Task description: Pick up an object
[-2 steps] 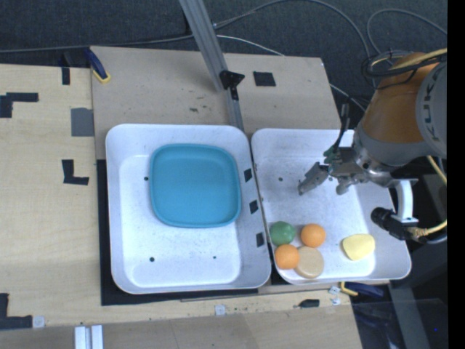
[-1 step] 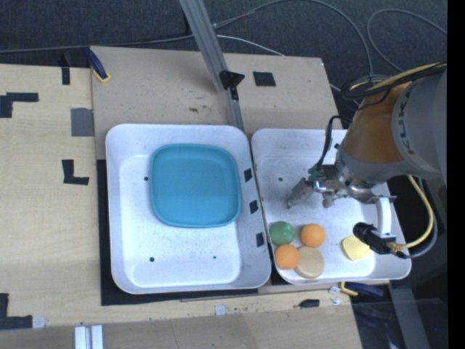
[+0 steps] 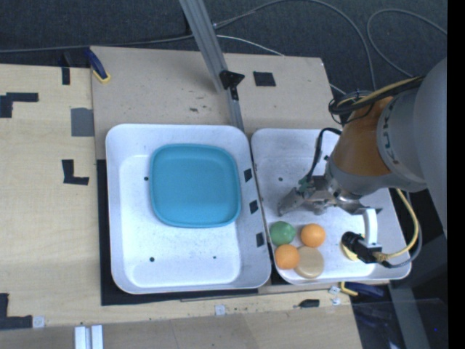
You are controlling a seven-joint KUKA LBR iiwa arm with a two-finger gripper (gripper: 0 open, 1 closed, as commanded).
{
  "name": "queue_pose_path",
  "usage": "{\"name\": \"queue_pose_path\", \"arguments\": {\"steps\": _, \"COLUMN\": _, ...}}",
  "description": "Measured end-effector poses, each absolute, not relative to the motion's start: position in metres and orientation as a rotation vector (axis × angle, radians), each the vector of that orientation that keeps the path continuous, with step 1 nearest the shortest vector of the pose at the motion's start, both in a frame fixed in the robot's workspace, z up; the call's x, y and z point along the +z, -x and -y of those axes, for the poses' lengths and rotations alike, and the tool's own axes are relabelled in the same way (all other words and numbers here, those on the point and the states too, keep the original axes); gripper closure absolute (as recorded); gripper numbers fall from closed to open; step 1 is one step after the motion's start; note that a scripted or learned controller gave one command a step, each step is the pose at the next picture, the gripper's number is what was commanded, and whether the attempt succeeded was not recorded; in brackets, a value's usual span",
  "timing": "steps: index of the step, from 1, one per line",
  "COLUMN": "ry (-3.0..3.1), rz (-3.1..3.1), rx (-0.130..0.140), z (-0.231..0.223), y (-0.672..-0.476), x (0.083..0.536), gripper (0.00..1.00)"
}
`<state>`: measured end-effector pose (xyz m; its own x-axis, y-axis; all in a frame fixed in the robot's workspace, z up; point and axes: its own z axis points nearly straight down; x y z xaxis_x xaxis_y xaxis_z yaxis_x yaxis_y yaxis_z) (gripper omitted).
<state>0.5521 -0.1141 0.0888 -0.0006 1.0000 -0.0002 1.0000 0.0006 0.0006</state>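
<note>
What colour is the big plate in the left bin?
Light blue; the plate shows clearly in the camera view.

Wooden bench (image 3: pixel 43 195) bears 2 white bins side by side: left bin (image 3: pixel 127 267), right bin (image 3: pixel 280 151).

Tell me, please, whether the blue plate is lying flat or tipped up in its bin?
Flat. The blue plate lies right side up on the floor of the left bin, its whole rim visible from above.
</note>
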Motion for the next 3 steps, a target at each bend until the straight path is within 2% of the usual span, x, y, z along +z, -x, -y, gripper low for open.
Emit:
{"name": "queue_pose_path", "arguments": {"steps": 1, "ry": -2.22, "rz": -2.219, "rx": 0.002, "z": 0.115, "y": -0.553, "x": 0.101, "gripper": 1.0}}
{"name": "queue_pose_path", "arguments": {"steps": 2, "ry": -2.219, "rz": -2.219, "rx": 0.004, "z": 0.123, "y": -0.558, "x": 0.158, "gripper": 1.0}}
{"name": "queue_pose_path", "arguments": {"steps": 3, "ry": -2.218, "rz": -2.22, "rx": 0.004, "z": 0.118, "y": -0.55, "x": 0.209, "gripper": 1.0}}
